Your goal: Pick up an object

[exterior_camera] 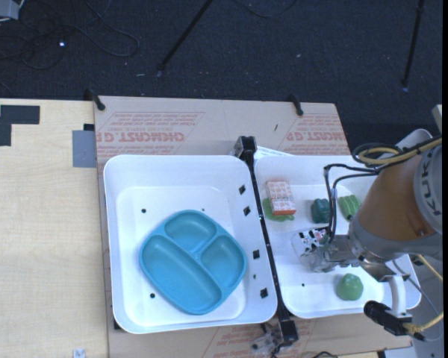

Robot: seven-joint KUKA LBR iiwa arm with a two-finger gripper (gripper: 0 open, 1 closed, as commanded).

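Note:
My gripper [313, 253] hangs low over the middle of the right bin [299, 298], below the orange-banded wrist. It sits over a small black-and-white object [309, 238]. A green ball-like piece [350, 286] lies just to its right near the bin's front. Further back lie a pink-and-white box on a green piece [280, 198], a teal object [321, 209] and a light green object [349, 205], partly behind the cables. Nothing can be made out between the fingers from this angle.
The left bin [127, 177] holds a blue divided plate [193, 261]. A black divider [257, 222] runs between the bins. The arm's body and cables cover the right bin's right side. Cardboard lies under both bins.

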